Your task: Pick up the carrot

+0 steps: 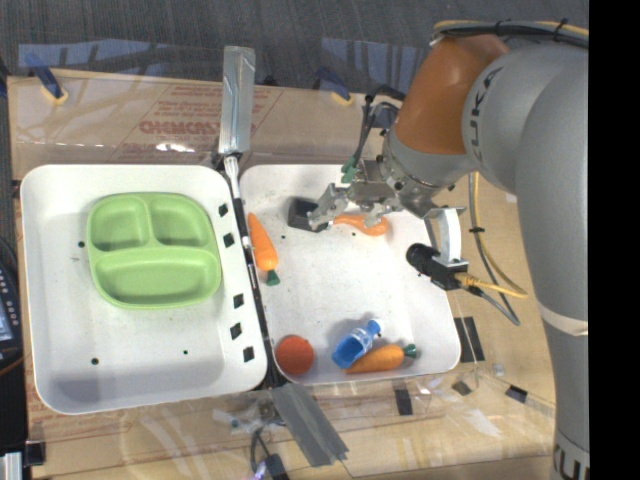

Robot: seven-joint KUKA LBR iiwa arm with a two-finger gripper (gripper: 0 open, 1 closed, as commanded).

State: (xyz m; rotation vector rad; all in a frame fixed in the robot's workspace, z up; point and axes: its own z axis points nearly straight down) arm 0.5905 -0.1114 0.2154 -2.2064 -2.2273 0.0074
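The gripper hangs low in the right bin, finger state impossible to tell, an orange piece beside it, seemingly poised to descend, while carrots lie at nine o'clock and six o'clock.

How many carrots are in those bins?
2 for certain: one carrot by the right bin's left wall, another carrot near its front edge beside a blue bottle. An orange piece under the tool may be a third.

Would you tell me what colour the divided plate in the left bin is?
Light green; the divided plate shows best in the camera view.
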